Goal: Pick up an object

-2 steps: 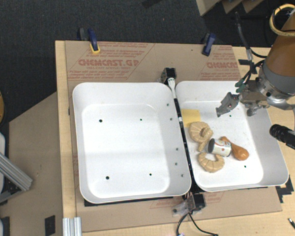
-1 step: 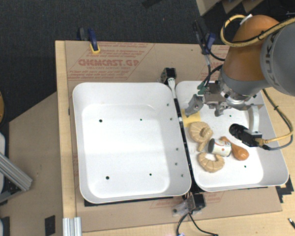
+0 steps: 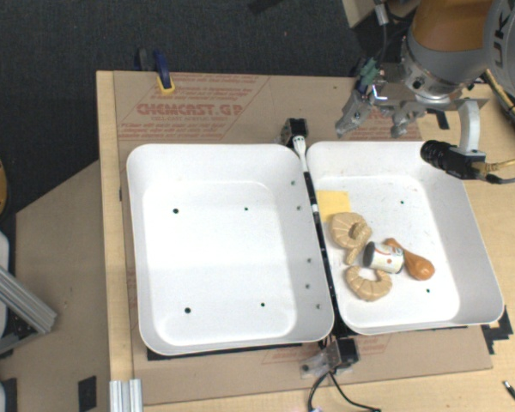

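Fingers [image 3: 376,127] above right bin's [image 3: 463,303] rim.

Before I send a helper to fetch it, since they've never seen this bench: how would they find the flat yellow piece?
Look at the right bin of the two white ones. Near its left wall, above the cluster of tan pastries, lies the yellow square. It is the only flat, straight-edged, plain yellow item; its neighbours are rounded, ridged and tan or orange.
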`<action>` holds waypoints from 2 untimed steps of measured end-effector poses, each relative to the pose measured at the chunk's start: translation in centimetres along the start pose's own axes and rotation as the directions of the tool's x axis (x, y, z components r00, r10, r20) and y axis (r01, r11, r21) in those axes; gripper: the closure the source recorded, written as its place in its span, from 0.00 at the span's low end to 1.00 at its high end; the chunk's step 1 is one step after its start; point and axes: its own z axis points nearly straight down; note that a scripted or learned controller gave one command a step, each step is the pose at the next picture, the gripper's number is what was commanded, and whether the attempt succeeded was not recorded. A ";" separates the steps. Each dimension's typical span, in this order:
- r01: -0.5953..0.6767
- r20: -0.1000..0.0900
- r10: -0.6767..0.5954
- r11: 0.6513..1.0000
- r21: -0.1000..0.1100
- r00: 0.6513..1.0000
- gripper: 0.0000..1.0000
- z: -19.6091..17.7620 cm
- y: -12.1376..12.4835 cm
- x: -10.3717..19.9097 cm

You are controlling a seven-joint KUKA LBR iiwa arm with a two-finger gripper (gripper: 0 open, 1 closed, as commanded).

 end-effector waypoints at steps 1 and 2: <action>-0.002 0.000 0.002 1.000 0.011 1.000 1.00 -0.3 -0.3 -0.1; 0.006 -0.005 -0.006 1.000 0.009 1.000 1.00 -4.8 3.3 8.6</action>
